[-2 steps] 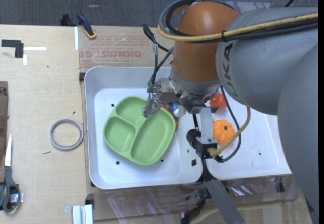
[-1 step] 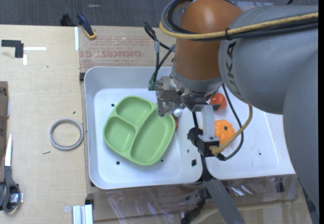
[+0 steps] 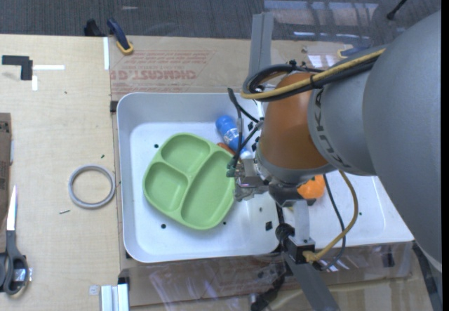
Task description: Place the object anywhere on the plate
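count, from the overhead camera:
- white bins: 1 in clear sight (image 3: pixel 133 162); the arm covers the ground to its right.
- green divided plates: 1 (image 3: pixel 189 180), with 3 compartments.
- blue objects: 1 (image 3: pixel 226 127), just off the plate's upper right edge.
- orange objects: 1 (image 3: pixel 312 188), partly under the arm.
- grey tape rings: 1 (image 3: pixel 92 186), on the bench.
- scissors: 1 pair (image 3: pixel 12 264).
- blue-and-yellow clamps: 1 (image 3: pixel 121 37).
- robot arms: 1 (image 3: pixel 330 120).
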Available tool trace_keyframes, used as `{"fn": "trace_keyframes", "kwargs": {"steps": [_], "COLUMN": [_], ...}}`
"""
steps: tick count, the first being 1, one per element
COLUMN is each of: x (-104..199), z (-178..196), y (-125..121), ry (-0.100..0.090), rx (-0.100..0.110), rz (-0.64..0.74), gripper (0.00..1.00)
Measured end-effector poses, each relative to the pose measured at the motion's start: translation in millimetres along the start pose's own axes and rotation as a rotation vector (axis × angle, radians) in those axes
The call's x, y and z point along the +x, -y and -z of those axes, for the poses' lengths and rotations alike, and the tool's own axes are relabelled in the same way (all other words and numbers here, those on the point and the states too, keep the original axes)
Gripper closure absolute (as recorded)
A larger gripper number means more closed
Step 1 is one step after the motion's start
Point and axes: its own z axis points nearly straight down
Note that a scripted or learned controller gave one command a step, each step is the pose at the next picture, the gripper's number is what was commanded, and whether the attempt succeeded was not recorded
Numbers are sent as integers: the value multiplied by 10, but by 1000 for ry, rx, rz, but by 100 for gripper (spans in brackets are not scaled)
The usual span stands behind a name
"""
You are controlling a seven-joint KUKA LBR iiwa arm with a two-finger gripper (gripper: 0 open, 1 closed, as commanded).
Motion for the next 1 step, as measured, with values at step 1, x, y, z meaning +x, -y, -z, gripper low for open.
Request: {"fn": "trace_keyframes", "kwargs": {"steps": [1], "x": [39], "z": [-604], "y": [-9], "ry": [-1], "rx": [-11], "rz": [-4], "gripper": [100]}}
